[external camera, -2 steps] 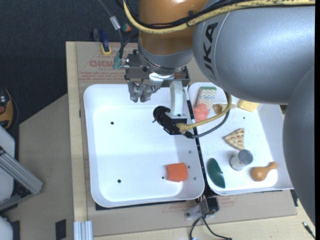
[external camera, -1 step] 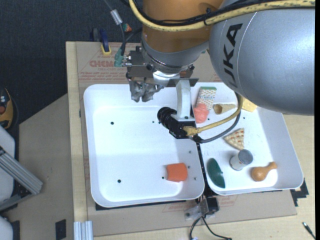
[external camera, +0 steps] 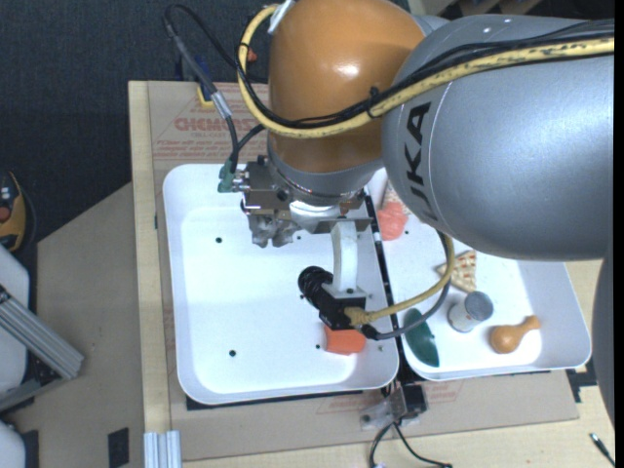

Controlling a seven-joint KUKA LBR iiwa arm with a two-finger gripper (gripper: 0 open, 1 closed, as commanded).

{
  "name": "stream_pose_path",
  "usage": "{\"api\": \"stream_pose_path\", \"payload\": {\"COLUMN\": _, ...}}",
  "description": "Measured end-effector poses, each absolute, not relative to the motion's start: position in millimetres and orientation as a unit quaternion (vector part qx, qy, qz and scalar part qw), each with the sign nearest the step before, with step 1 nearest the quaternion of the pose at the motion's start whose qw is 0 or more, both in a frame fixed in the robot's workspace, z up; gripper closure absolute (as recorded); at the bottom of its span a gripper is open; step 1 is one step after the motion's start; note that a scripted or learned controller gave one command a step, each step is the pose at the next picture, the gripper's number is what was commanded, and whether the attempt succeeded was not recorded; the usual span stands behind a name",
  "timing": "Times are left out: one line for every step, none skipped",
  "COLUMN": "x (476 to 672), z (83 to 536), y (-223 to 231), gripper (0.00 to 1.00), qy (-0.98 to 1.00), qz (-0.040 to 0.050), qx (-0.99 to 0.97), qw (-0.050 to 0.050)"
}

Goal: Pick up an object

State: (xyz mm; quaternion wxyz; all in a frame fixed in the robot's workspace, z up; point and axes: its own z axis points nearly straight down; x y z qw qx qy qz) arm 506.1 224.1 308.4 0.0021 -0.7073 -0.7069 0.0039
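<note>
Nearest the camera, an orange block (external camera: 343,341) lies on the floor of the left bin (external camera: 224,300), close to that bin's front right corner and just beside the wall it shares with the right bin (external camera: 551,295). Both bins sit on a tan board (external camera: 146,310).

In the front part of the right bin, a dark green piece (external camera: 422,337) lies along the left wall. To its right stands a small grey round thing (external camera: 474,309), and beyond that, nearer the bin's right side, lies a tan pear-shaped thing (external camera: 511,335). The three are near one another but apart. A little farther back is a speckled, shell-like thing (external camera: 464,269), partly covered by the arm. Farther still, a salmon-pink thing (external camera: 392,222) peeks out from under the arm, against the dividing wall.

The gripper (external camera: 268,230) is in the back half of the left bin, over bare white floor and well apart from the orange block. Whether it is spread or pressed together cannot be told from this angle, and nothing can be seen held in it.

Above it is the arm (external camera: 507,135), grey and broad, with its orange band (external camera: 331,66) hiding the back of both bins. At the far left the board shows red printing (external camera: 195,125).
</note>
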Motion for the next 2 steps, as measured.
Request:
{"api": "stream_pose_path", "payload": {"x": 525.1, "z": 473, "y": 224, "gripper": 1.0, "qy": -0.707, "qz": -0.0102, "qx": -0.707, "qw": -0.004}}
{"api": "stream_pose_path", "payload": {"x": 520.6, "z": 371, "y": 224, "gripper": 1.0, "qy": -0.707, "qz": 0.005, "qx": -0.707, "qw": 0.002}}
